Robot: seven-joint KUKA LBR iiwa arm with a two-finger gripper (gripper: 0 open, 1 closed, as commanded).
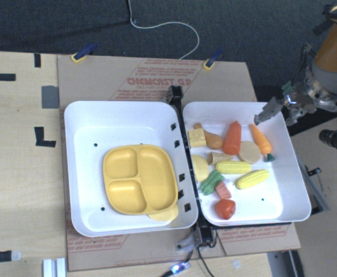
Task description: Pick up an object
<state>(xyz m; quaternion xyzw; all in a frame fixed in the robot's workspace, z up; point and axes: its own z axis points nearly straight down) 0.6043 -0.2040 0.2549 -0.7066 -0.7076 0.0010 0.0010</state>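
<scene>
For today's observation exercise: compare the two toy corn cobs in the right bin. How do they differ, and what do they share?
The upper corn cob lies nearly level across the bin, while the lower corn cob tilts, its right end raised toward the bin's far side. The upper one touches the pale round slice; the lower one lies apart from it. The upper one looks paler, the lower one a deeper yellow. Both are yellow, elongated and lie flat in the right bin.

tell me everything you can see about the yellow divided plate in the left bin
The yellow divided plate looks like smooth moulded plastic, a rounded square with three compartments: two smaller ones on its left side and one long one on the right. It lies flat and face up on the floor of the left bin, turned slightly askew. Nothing sits in its compartments. A pale yellow piece pokes out from under its lower right edge.
</scene>
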